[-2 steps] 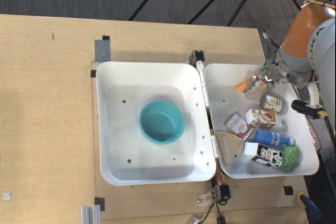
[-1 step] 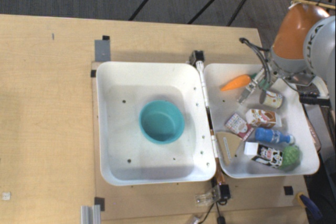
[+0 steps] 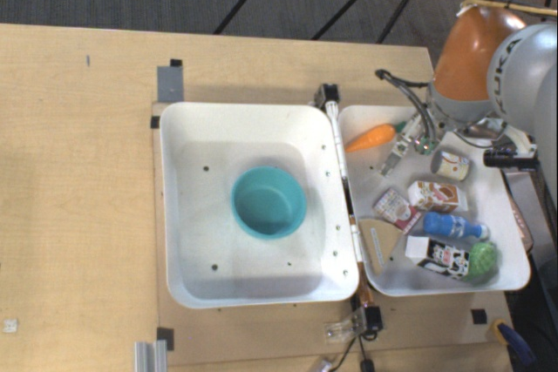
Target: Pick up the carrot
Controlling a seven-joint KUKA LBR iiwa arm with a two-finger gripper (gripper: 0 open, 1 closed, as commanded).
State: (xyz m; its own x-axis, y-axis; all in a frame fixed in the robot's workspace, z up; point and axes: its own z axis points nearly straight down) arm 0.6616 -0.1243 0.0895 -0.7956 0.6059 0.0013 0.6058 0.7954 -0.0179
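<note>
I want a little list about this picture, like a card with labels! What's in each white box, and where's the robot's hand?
left bin: shallow white plastic bin holding a round teal bowl
right bin: shallow white plastic bin with the orange carrot at its far left corner, plus a blue bottle, a green ball and small packets
hand: the robot's hand sits over the right bin, just right of the carrot
carrot held: no, it lies on the bin floor

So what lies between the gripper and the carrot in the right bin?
Nothing: in the camera view a short stretch of bare white floor of the right bin separates the gripper from the carrot.
</note>
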